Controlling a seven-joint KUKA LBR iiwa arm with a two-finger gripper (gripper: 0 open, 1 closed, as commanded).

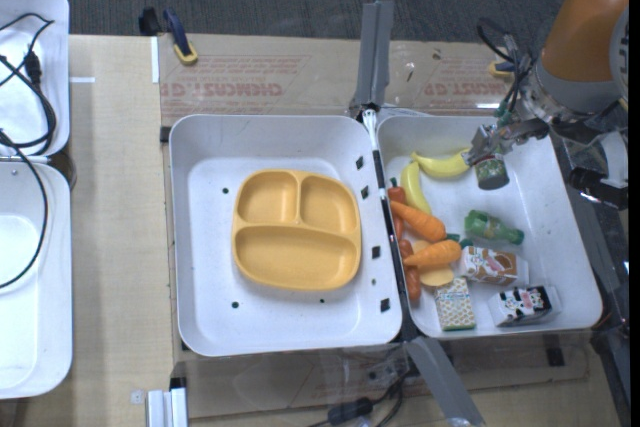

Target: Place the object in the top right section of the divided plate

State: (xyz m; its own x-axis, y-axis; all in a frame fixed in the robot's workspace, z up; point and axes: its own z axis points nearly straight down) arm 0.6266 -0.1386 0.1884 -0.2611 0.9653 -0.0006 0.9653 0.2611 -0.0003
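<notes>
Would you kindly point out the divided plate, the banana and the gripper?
divided plate (297, 258): camera view, floor of its large lower section.
banana (440, 165): camera view, middle of the upper yellow fruit.
gripper (491, 160): camera view, between its fingertips, above the right bin.

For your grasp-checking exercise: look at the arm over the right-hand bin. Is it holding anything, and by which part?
It cannot be told. The end effector hangs over the right bin beside a banana, but no item is clearly seen in its grip.
</notes>
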